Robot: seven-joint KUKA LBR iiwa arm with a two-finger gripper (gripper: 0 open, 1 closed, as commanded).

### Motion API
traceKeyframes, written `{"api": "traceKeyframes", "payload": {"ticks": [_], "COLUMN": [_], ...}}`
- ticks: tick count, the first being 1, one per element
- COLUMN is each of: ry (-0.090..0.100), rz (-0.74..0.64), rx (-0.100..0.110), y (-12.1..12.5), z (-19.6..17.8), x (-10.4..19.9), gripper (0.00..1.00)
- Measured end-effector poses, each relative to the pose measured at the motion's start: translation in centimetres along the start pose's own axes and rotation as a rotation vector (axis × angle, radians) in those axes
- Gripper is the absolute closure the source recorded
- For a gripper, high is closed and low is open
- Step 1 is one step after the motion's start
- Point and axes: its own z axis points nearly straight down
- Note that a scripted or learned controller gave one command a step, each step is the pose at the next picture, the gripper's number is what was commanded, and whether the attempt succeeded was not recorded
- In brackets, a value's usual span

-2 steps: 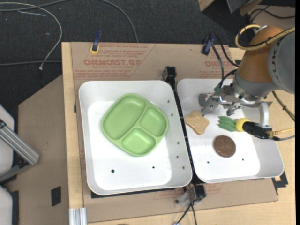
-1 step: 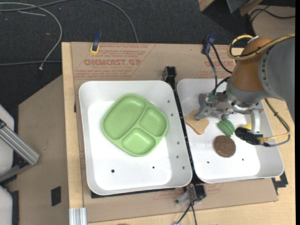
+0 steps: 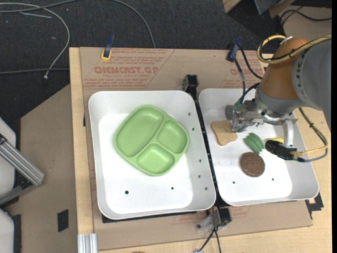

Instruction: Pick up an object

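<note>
A single fixed camera looks down at a slant from above the bench (image 3: 79, 141), taking in both white bins (image 3: 105, 194) whole; the arm (image 3: 310, 73) enters at the bench's right edge.

Right bin (image 3: 295, 191) front floor open – tan piece (image 3: 224, 133), green item (image 3: 254, 142), brown disc (image 3: 253, 164) crowd middle.

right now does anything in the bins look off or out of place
Nothing looks spilled or broken. The green divided plate sits skewed in the left bin. In the right bin, the tan piece, green item and brown disc lie apart near the gripper.
</note>
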Motion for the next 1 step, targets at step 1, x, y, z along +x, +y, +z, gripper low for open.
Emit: {"api": "traceKeyframes", "payload": {"ticks": [1], "ry": [-0.003], "rz": [-0.001], "rx": [0.006], "y": [0.23], "z": [-4.4], "x": [0.28], "gripper": [1.0]}}
